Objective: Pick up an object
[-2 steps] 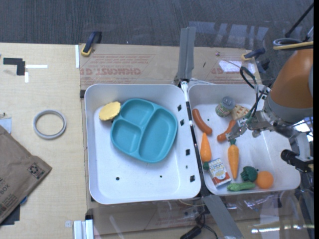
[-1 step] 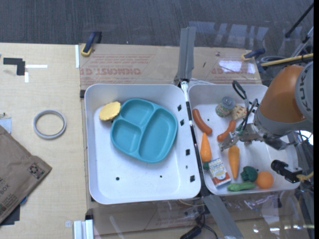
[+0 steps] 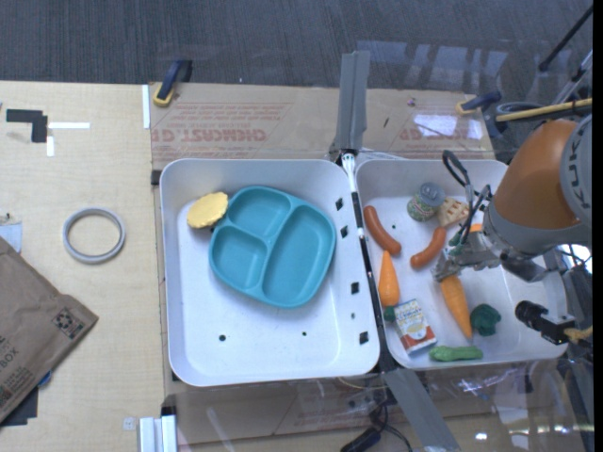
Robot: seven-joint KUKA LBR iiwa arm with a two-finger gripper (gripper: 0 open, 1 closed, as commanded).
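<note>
Your pincer (image 3: pixel 452 269) sits low in the right bin (image 3: pixel 400 351), tips at a carrot's (image 3: pixel 456 306) top end; grip state unreadable. Sausage (image 3: pixel 429 249) lies just beside it.

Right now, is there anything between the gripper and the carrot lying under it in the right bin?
Nothing visible. The gripper sits right at the upper end of the carrot. The sausage lies close beside it, to the upper left.
</note>
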